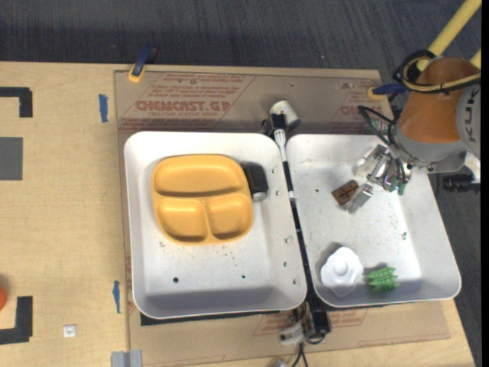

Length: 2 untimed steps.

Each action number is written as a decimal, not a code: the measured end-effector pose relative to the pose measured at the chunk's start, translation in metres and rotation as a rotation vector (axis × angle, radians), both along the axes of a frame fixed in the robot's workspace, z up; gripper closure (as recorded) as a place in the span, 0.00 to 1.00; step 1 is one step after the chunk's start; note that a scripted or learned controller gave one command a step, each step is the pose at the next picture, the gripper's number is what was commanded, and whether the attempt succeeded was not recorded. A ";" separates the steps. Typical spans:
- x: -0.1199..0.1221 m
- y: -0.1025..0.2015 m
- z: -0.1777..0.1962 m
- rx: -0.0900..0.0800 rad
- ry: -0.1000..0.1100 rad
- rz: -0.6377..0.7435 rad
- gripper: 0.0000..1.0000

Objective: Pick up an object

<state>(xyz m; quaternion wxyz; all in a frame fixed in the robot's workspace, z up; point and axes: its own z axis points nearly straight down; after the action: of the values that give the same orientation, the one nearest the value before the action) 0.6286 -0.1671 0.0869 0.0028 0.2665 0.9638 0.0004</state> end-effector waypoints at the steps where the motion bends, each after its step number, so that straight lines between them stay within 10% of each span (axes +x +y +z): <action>1: -0.072 -0.014 0.018 0.000 0.004 0.228 0.00; 2: -0.023 -0.008 0.037 -0.001 -0.001 0.316 0.00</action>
<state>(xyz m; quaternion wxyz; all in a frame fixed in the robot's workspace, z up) 0.6055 -0.1746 0.1239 0.0032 0.1117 0.9937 0.0003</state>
